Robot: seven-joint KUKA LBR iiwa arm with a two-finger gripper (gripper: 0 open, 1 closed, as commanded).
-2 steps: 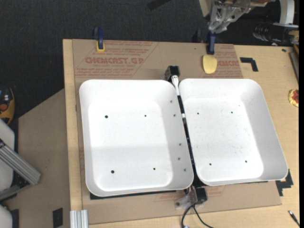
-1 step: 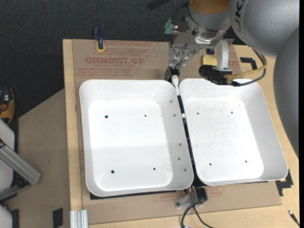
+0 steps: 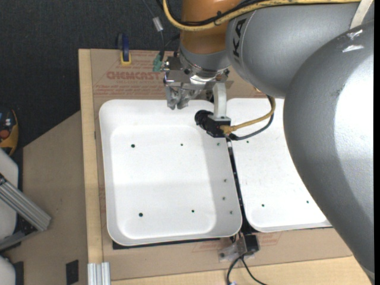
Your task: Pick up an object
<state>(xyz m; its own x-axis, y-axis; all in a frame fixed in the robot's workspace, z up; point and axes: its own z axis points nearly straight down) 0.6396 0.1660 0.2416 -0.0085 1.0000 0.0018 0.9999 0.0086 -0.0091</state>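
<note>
My gripper (image 3: pixel 178 101) hangs over the far rim of the left white bin (image 3: pixel 119 218), near its back middle. Above it sit the metal wrist and the orange band of the arm. A black fitting with a tan cable (image 3: pixel 209 123) hangs beside the wrist, over the divide between the two bins. The left bin's floor shows several small dark dots. The grey arm covers much of the right bin (image 3: pixel 279 212).
The bins rest on a brown cardboard sheet (image 3: pixel 92 159) printed with red lettering at the back. A blue and yellow clamp (image 3: pixel 124 48) stands at the sheet's far left corner. A small black connector (image 3: pixel 246 244) lies at the front edge between the bins.
</note>
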